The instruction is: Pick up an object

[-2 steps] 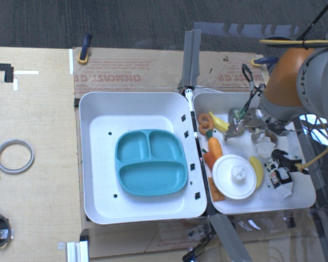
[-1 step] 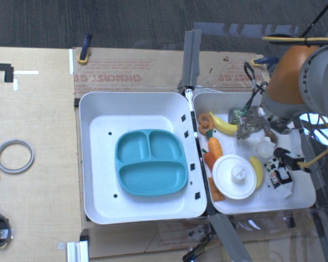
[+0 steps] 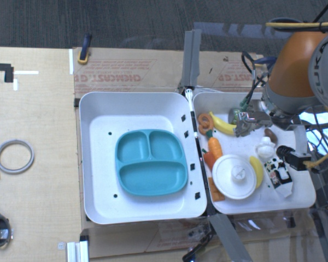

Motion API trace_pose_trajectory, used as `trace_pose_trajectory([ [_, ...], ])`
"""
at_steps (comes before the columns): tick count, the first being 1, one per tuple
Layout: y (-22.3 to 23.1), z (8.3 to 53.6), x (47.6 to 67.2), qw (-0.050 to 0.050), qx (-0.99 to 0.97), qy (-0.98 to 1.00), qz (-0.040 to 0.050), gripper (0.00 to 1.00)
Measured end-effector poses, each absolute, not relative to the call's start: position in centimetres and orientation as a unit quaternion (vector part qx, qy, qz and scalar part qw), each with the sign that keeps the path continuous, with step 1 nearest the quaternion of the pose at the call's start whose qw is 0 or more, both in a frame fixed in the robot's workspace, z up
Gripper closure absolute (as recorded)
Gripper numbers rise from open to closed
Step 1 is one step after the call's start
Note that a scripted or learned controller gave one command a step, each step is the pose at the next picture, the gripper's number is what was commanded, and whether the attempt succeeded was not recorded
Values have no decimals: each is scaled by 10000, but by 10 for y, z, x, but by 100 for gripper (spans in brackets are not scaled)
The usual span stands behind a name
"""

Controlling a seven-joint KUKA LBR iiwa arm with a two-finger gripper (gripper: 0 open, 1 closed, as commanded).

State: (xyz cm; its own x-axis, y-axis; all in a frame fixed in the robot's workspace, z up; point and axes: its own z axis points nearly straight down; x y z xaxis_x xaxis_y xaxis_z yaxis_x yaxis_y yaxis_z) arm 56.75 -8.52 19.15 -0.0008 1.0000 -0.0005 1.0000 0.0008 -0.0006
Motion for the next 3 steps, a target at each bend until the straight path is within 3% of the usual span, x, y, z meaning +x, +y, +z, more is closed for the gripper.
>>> trace_pose_trajectory([
  [1, -76, 191, 507, 8, -7080, -7062, 11, 100],
  [2, 19, 203, 477, 11, -7069, -7073, 14, 100],
  [3, 27, 195, 477, 13, -7079, -7063, 20, 100],
])
